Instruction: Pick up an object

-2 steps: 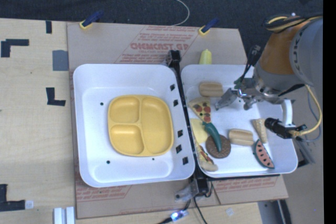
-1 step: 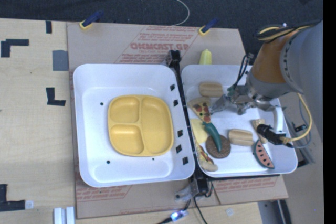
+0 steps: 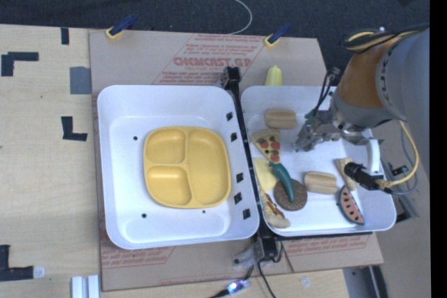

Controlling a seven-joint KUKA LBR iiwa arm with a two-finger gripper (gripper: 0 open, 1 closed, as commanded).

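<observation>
The right bin (image 3: 363, 223) holds several toy foods. A tan bread piece (image 3: 281, 118) lies at the back, with a pizza slice (image 3: 267, 144) below it on the left. A pale yellow wedge (image 3: 262, 172), a green pepper (image 3: 283, 179) and a brown round cookie (image 3: 293, 197) crowd the left side. A second tan roll (image 3: 320, 182) and a watermelon slice (image 3: 350, 205) lie at the front right. My gripper (image 3: 305, 141) hangs low over bare bin floor in the middle, right of the pizza slice and below the bread piece. Nothing shows in its grasp.
A yellow divided plate (image 3: 187, 166) lies in the left bin (image 3: 112, 150). A small yellow object (image 3: 273, 75) sits on the cardboard just behind the right bin. The divider between the bins (image 3: 241, 143) runs close to the left-hand foods. Cables trail by the wrist (image 3: 380, 181).
</observation>
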